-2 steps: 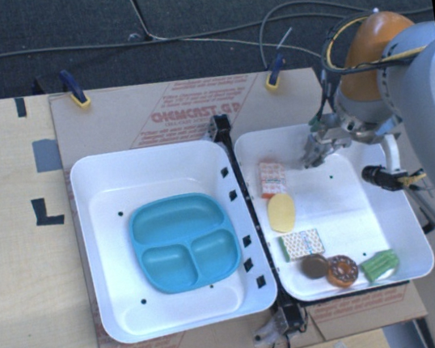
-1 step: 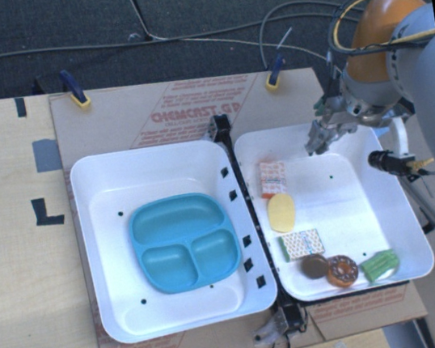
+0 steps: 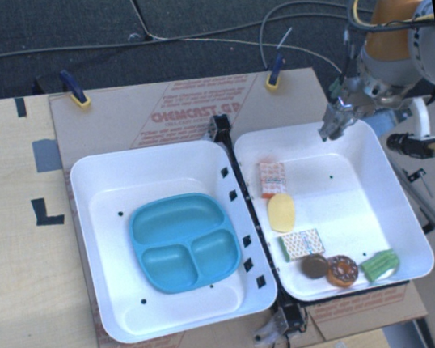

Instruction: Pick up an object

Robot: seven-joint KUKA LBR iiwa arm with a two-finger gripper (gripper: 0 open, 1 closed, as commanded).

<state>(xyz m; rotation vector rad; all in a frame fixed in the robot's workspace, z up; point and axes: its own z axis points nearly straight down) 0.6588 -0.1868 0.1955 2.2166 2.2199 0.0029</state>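
The gripper [image 3: 333,129] hangs at the upper right of the frame, over the top rim of the right bin [image 3: 392,182], with nothing visible between its fingers; whether they are spread or closed cannot be told at this size. Everything that could be picked lies down and to the left of it, strung along the left and bottom of that bin. Nearest is a small pink-and-white packet [image 3: 272,177], a flat rectangle with its long axis running up and down the frame, close to the divider between the bins. Just below it and nearly touching sits a yellow oval piece [image 3: 282,212], smooth and rounded like toy food, also long top to bottom. Below that lies a flat white packet with a speckled print [image 3: 302,243], its long axis running left to right. Along the bottom edge of the bin sit a dark brown rounded lump [image 3: 314,265], a glazed doughnut with sprinkles [image 3: 342,270] touching it, and a green ridged piece [image 3: 379,265] just beside the doughnut. The pink packet looks the likeliest target, so the coming move would probably be a reach leftward and down into the bin. The left bin [image 3: 103,228] holds a blue three-compartment plate [image 3: 184,241] of smooth plastic, well apart from the gripper. Both bins are shallow, glossy white plastic on a cardboard sheet [image 3: 191,108].
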